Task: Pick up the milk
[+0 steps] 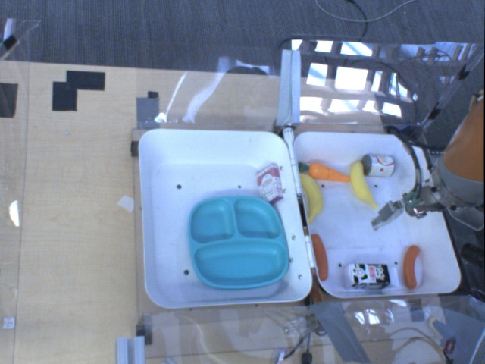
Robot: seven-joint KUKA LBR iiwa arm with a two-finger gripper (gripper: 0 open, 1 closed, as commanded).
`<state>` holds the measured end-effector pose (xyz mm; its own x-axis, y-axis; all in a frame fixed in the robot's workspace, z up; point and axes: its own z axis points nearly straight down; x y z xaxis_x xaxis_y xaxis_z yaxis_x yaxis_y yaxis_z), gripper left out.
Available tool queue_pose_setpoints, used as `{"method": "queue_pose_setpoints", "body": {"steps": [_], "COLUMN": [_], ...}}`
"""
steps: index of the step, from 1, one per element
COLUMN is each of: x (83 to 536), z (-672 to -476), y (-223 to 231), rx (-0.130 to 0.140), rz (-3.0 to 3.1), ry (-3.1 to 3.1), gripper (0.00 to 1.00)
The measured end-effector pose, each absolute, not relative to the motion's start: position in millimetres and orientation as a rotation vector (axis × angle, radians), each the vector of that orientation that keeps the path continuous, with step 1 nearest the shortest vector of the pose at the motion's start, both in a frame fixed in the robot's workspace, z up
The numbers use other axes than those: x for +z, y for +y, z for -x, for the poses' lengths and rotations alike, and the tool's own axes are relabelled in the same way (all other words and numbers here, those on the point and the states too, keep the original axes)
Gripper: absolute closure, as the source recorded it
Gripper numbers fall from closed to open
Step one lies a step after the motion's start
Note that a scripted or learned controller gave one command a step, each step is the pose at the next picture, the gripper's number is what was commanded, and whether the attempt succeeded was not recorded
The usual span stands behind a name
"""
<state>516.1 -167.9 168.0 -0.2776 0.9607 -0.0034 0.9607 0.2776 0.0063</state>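
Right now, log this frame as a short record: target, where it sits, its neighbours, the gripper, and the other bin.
target: milk carton, lying on its side
location: right bin, near the front edge
neighbours: sausage to its right, sausage to its left, both apart from it
gripper: above the right bin's middle, nothing between the fingers
left bin: holds blue divided plate and small packet

milk [370, 274]: open above | flanked: sausages [320, 256], bin wall [394, 292]

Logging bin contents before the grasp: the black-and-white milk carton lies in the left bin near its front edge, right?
No. The camera view shows the black-and-white milk carton near the front edge of the right white bin; the left white bin holds the teal divided plate.
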Motion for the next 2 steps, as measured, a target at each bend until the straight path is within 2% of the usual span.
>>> {"method": "queue_pose_setpoints", "body": {"steps": [1, 2], "x": [115.4, 132.0], "z": [-488.1, -494.3], "y": [-153.8, -144.9], "rx": [0.003, 0.004], "rz": [-1.855, -2.208], "ry": [2.531, 2.228], "gripper": [0.00, 0.00]}}
